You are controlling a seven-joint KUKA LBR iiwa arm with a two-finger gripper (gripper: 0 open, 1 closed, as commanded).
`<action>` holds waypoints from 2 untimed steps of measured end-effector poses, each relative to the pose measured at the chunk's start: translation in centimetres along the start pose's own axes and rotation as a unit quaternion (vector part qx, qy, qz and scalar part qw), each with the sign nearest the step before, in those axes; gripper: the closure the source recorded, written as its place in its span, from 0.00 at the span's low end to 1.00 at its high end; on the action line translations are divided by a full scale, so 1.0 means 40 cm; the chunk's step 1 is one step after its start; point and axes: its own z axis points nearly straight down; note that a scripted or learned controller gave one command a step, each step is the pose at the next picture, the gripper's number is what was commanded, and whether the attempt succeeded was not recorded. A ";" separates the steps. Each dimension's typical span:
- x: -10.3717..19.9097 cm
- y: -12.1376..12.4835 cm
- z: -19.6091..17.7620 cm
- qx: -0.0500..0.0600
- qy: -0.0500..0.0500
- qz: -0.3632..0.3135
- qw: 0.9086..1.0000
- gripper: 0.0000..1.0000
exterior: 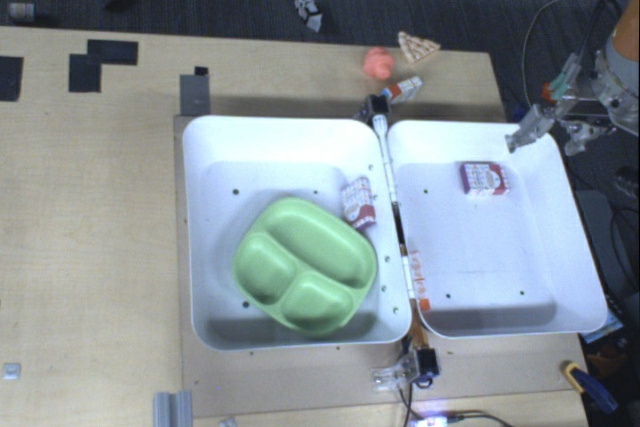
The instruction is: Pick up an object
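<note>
Green plastic sits nearest the camera: a divided plate (305, 263) lies flat in the left bin (210, 215), toward its near side. Just beyond the plate's far right edge, a small red-and-white packet (358, 202) leans close to the wall where the two bins meet. Across that wall, the right bin (560, 255) carries a second red-and-white packet (483, 179) in its far half, well apart from the near rim and lying flat.

Farther back and to the right, the gripper (527, 137) hangs at the right bin's far right corner, over the rim, with the wrist and cabling trailing off behind it. Whether the jaws are apart or together cannot be told at this size; nothing shows between them.

On the wooden counter (90, 215) beyond the bins lie an orange ball (378, 63), a small tube (404, 90) and a wedge-shaped toy (418, 46).

As a judgement, the pick has barely begun: every object rests where it lies, none is lifted, and the approach, descent, closing and lift all remain. The packet in the right bin lies nearest the gripper.
</note>
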 end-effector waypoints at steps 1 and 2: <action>-0.116 0.054 0.262 0.002 0.000 0.001 1.000 0.00; -0.078 0.156 0.481 -0.005 -0.001 -0.001 1.000 0.00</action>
